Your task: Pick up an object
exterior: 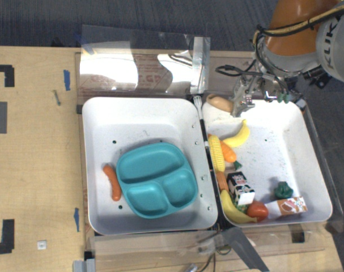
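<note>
In the right bin (316, 169), a glossy red tomato (258, 210) and small carton (292, 206) sit at the near edge, a smooth curved banana (240, 135) lies further back, and a rounded tan bread roll (219, 103) rests in the far left corner, just left of the pincer (240, 102), whose opening I cannot tell.

The arm (308, 16) has a rounded, glossy orange housing over a pale grey band. A white link at the frame's right edge carries part of a black letter marking. Black cables loop across the orange shell and hang below the grey band in a tangle, with a small green part among them. The gripper (241, 107) is slim bare metal with thin silvery fingers.
</note>
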